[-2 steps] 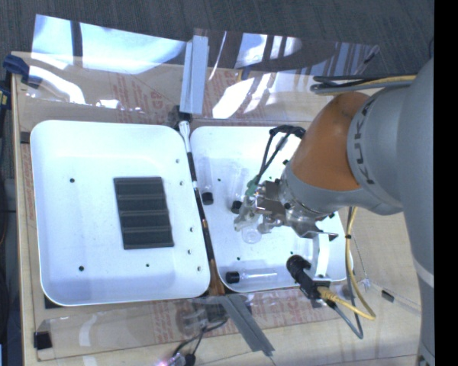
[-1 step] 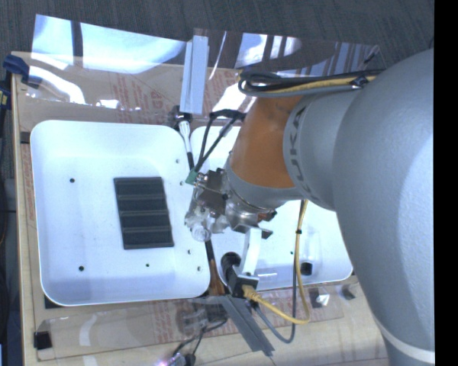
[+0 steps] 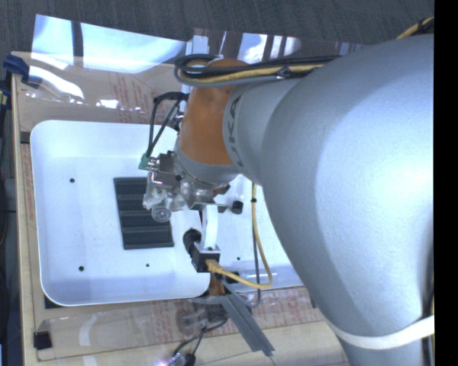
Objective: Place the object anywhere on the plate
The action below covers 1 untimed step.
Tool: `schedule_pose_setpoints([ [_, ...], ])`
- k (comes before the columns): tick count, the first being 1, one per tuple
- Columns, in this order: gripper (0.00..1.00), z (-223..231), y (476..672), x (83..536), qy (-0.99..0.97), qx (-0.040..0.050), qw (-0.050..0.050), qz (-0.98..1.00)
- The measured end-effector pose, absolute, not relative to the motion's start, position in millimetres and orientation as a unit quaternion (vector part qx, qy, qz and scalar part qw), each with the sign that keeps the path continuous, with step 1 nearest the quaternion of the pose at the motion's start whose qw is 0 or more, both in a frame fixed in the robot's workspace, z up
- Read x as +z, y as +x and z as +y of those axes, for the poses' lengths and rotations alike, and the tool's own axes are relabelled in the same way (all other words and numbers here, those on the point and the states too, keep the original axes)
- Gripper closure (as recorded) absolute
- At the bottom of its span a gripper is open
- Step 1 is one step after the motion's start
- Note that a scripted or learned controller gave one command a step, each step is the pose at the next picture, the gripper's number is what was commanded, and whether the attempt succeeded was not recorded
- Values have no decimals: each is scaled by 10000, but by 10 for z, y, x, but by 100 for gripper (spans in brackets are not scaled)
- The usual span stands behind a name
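- My pincer (image 3: 162,204) hangs low inside the left bin (image 3: 61,204), at the right-hand edge of the dark ribbed plate (image 3: 141,212); whether it is released or clenched I cannot tell, as the wrist housing covers it from above
- The object I am meant to place I cannot make out; it may be hidden under my wrist, so I will not claim to be carrying it
- The plate lies flat just left of my pincer, its right edge under or touching my tool
- My judgement: this is the setting-down step, or a try at it; next I need a short move left over the ribs, then a clean let-go and a straight lift
- Room: bare white floor lies beyond the plate to the left; the bin's inner wall is close on my right, and my own arm (image 3: 343,189) crowds that side
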State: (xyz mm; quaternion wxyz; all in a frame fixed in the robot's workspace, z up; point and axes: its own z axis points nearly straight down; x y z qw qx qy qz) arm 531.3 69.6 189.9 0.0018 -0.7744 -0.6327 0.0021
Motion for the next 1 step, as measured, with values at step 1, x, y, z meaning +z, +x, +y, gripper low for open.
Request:
schedule_pose_setpoints([
  [1, 100, 1102, 6529, 2082, -6045, 8, 8, -7966],
])
